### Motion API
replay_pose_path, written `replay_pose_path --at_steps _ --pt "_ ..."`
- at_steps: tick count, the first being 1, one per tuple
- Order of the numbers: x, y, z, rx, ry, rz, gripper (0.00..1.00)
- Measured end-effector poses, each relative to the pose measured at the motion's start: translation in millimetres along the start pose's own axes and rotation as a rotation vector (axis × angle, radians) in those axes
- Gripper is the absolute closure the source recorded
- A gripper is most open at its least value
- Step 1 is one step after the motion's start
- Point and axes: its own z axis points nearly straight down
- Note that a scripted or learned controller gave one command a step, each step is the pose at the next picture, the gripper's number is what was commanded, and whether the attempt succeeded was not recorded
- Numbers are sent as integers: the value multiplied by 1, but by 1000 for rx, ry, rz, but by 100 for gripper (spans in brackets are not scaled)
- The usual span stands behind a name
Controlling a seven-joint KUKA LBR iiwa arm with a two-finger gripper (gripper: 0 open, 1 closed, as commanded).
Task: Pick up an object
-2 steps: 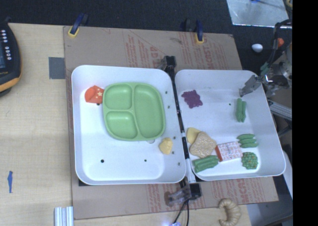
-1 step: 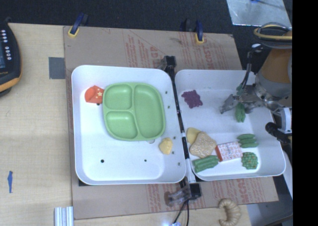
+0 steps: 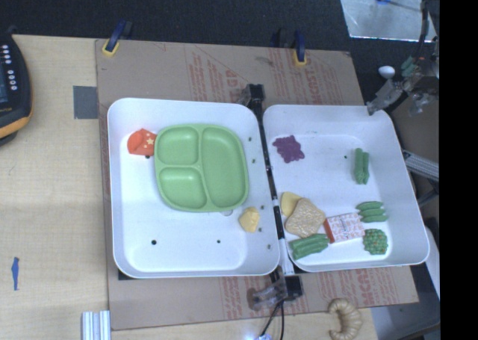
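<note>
Tool point(image 3: 388, 92) sits at the far right of my camera view, just outside the upper right corner of the right bin point(image 3: 388, 125), parked off the rim so nothing below it is shaded or blocked. Whether it is apart or together I cannot tell; it is small and cluttered there, and I see nothing held in it.

Anything in the bins could be my pick. Most of the choices lie in the right bin: a purple piece point(image 3: 288, 149) alone near the top left, a green pod point(image 3: 361, 166) by itself on the right, and a crowded cluster along the near edge, where a cracker point(image 3: 304, 218) touches a yellow wedge point(image 3: 288, 202), with a red and white packet point(image 3: 344, 227), a long green bean point(image 3: 308, 245), a second pod point(image 3: 371, 211) and a broccoli floret point(image 3: 376, 241) close by.

In the left bin point(image 3: 123, 204) a green divided plate point(image 3: 202, 167) takes the middle, a red piece point(image 3: 140, 142) touching its left edge and a yellow lump point(image 3: 249, 219) just below its corner.

I judge the lone green pod the easiest, being nearest and well apart from neighbours.
</note>
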Motion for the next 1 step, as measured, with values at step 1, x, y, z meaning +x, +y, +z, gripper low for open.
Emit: replay_pose_path --at_steps 1 --pt "4 5 182 31 9 -2 0"
